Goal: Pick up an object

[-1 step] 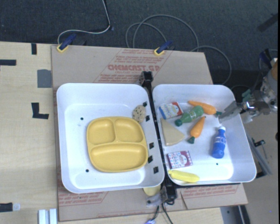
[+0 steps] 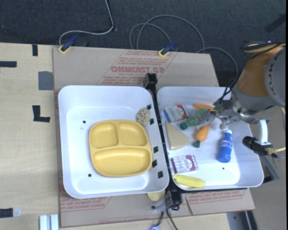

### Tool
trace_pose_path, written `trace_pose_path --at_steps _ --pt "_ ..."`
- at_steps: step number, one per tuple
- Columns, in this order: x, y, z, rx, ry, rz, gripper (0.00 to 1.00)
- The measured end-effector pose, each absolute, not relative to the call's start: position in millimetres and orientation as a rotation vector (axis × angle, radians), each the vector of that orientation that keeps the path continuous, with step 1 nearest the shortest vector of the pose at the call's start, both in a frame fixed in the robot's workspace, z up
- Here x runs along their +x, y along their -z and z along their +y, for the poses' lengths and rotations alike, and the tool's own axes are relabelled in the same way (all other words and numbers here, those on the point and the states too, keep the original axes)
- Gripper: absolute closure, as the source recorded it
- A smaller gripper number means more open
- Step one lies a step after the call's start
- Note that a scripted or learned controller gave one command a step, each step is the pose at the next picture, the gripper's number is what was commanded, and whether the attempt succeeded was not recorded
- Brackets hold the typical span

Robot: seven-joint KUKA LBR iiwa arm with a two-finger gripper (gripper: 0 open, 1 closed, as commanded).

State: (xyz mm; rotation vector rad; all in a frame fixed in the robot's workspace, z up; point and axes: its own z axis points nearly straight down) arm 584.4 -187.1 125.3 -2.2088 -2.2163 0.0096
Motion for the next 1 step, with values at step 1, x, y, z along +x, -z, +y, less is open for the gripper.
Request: trace_pose_path --at_steps 1 --pt "664.5 -85.4 -167.5 -2.206 -0.038 -2.188 0.0"
